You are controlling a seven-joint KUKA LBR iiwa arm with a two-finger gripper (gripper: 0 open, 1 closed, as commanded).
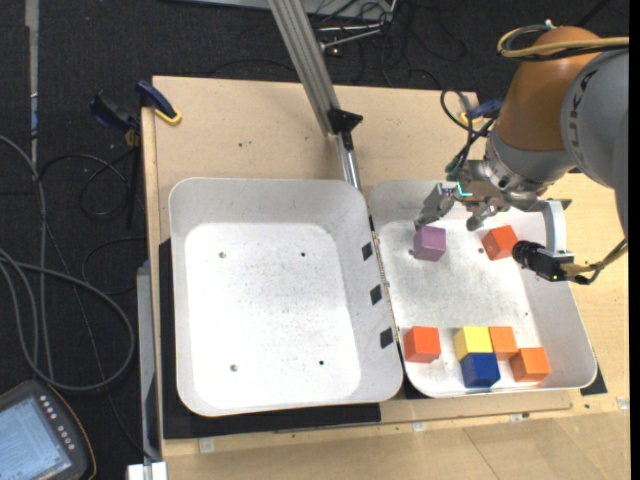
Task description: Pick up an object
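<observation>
My gripper (pixel 457 212) hangs over the far part of the right bin (pixel 470 288), its fingers spread apart with nothing between them. A purple cube (pixel 430 242) rests on the bin floor just below and left of the left finger (pixel 436 206). An orange cube (pixel 498 241) lies just right of the gripper. Along the near edge sit an orange cube (pixel 422 343), a yellow cube (pixel 473 341), a blue cube (pixel 480 368) and two more orange cubes (pixel 529 364).
The left bin (pixel 270 288) lies beside the right one, with black clips (pixel 378 293) along their shared edge. A metal pole (pixel 305 48) slants across the bench's far side. Blue clamps (pixel 125 108) sit at the bench's far left corner.
</observation>
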